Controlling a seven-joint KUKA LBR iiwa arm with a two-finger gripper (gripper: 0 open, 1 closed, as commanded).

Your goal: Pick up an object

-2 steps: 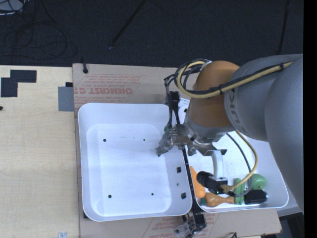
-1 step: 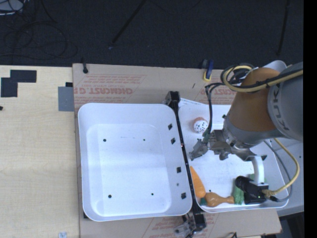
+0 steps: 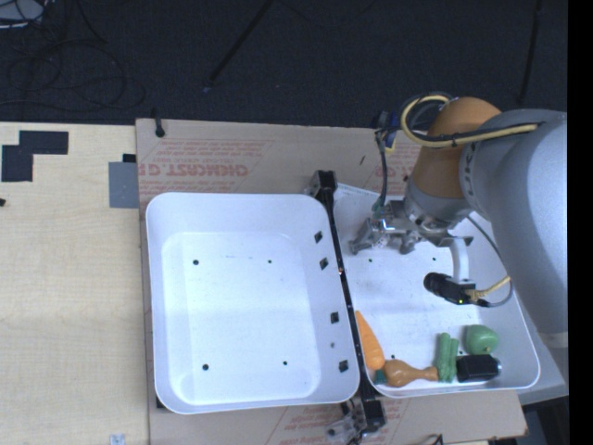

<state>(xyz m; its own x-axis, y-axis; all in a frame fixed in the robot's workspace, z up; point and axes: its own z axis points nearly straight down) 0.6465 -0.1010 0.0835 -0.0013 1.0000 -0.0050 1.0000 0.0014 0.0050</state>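
My gripper (image 3: 380, 246) hangs over the far part of the right bin (image 3: 519, 341), close to the divider between the bins. Its fingers look spread open, and I see nothing between them. The objects lie apart from it in the bin's near corner: an orange carrot (image 3: 369, 339), a small orange-yellow piece (image 3: 408, 373), a green stick-shaped item (image 3: 447, 356), a round green item (image 3: 481, 339) and a black block (image 3: 477, 368).
The left bin (image 3: 162, 248) stands beside the right one, with a black clip strip (image 3: 335, 286) along their shared edge. A black part with a yellow cable (image 3: 448, 287) hangs from the arm over the right bin. Cardboard lies under both bins.
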